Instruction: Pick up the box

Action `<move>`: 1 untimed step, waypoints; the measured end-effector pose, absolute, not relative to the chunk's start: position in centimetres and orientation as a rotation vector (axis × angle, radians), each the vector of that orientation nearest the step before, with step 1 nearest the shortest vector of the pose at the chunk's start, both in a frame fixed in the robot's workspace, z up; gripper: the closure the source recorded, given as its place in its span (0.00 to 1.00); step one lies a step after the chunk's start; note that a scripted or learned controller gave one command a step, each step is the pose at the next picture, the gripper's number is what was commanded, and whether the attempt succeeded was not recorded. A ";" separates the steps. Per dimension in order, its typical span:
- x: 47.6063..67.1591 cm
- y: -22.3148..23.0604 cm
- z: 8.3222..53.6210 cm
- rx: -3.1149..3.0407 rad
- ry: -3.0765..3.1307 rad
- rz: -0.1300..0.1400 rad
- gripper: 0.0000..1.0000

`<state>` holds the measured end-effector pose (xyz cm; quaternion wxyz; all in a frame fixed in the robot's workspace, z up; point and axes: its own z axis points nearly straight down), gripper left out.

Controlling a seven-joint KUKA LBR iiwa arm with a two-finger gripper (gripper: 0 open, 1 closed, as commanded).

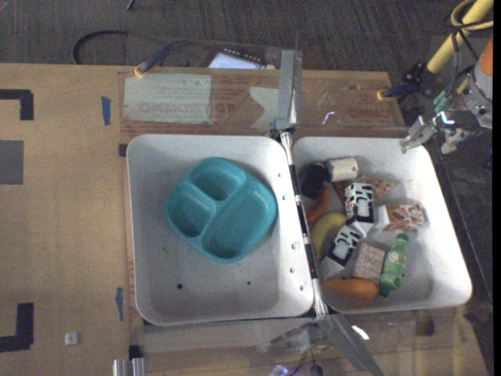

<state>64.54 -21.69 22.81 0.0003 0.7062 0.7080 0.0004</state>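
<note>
The box (368,260) lies untouched among the clutter in the right bin (450,245), while the gripper (435,128), its grip state unclear, hovers at the far right corner, nothing lifted yet.

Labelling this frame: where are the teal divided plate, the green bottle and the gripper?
Teal divided plate (221,208), camera view, centre ridge.
Green bottle (394,265), camera view, body.
Gripper (435,129), camera view, between fingertips.

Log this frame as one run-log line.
gripper: over right bin's top-right corner | box: lying in right bin, untouched | teal plate: left bin
</note>
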 end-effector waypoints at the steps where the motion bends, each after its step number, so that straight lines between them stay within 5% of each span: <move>1: 62.6 -14.0 13.2 2.460 1.958 -0.001 0.00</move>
